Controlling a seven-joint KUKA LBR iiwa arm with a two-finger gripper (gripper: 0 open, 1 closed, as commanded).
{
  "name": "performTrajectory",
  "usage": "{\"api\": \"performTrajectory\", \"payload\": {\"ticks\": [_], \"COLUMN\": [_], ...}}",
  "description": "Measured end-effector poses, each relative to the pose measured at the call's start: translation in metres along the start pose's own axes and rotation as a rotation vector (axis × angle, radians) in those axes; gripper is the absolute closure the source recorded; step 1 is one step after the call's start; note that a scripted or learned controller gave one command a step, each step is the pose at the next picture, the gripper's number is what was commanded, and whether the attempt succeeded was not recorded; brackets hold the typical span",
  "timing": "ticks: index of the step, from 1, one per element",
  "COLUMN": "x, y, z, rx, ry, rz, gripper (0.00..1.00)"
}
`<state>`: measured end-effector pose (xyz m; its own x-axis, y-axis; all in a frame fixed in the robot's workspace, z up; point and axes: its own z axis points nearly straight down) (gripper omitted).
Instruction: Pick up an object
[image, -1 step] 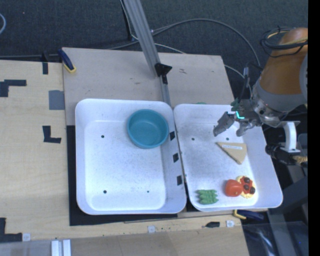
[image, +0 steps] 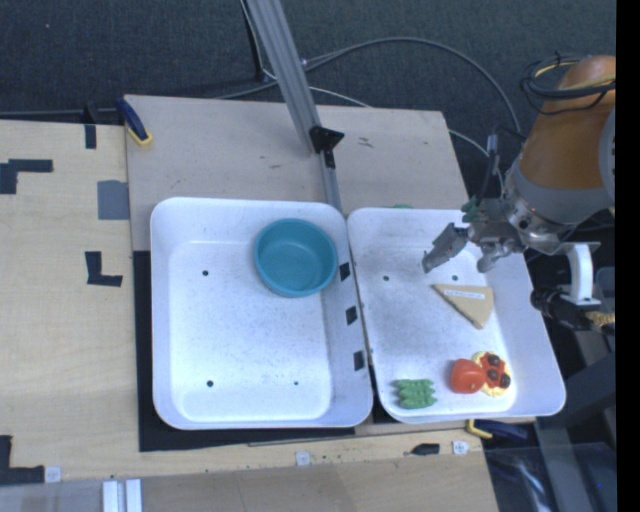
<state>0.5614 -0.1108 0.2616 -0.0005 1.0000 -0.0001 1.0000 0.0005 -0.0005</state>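
The pincer (image: 462, 252) hung with its two fingers spread and nothing between them, above the upper part of the right bin (image: 400, 300), just above and left of the wedge (image: 466, 301). That wedge, a tan slice like toy bread or cheese, lay flat near the bin's right wall and looked the nearest thing to take. It was probably light, stiff plastic, smooth enough to slip, and so low that the fingers would need to drop almost to the floor and close across its two long slanted sides, near the broad end rather than the tip. In the right bin there were three things: one wedge, one green piece (image: 414, 393) at the lower edge, and one red and yellow toy (image: 479, 374) beside it. The left bin (image: 250, 330) held one blue bowl (image: 295, 256) near its upper right corner. Two bins stood on the desk (image: 210, 150).
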Motion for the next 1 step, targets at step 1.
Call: {"api": "performTrajectory", "payload": {"ticks": [1], "x": [-0.0041], "y": [-0.0044], "z": [0.0616], "rx": [0.005], "ry": [0.001], "rz": [0.001], "gripper": [0.0]}}
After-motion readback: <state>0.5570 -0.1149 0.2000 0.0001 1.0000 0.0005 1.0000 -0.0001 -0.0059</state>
